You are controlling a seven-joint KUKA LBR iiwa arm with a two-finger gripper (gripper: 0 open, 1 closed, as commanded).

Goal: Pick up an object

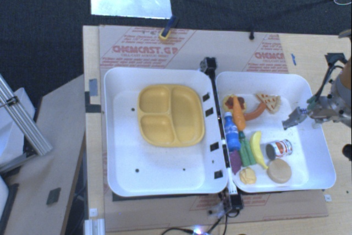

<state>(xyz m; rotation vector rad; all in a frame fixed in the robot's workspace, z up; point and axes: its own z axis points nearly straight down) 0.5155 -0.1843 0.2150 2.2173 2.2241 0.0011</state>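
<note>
Gripper (292,118) hangs at the 3 o'clock edge of the right bin (319,173), at the end of the arm (335,104) reaching in from the right; how its tip stands is too small and blurred to tell, and nothing can be seen in its hold.

No object is lifted yet, so I judge this the approach step. All candidates lie in the right bin: a small can (279,148) on its side just toward 7 o'clock of the gripper, a tan round piece (279,171) at the can's 6 o'clock, a banana (258,149) at its 9 o'clock, a pizza slice (268,102) toward the bin's 12 o'clock, an orange carrot-like piece (238,111) and a blue bottle (231,130) along the 9 o'clock wall.

The left bin (121,173) carries a yellow divided plate (170,115) with 3 compartments.

The can is nearest, so the next move probably calls for a short shift toward 7 o'clock, then a straight descent. A can on its side may roll, and the banana and the tan piece lie near it.
</note>
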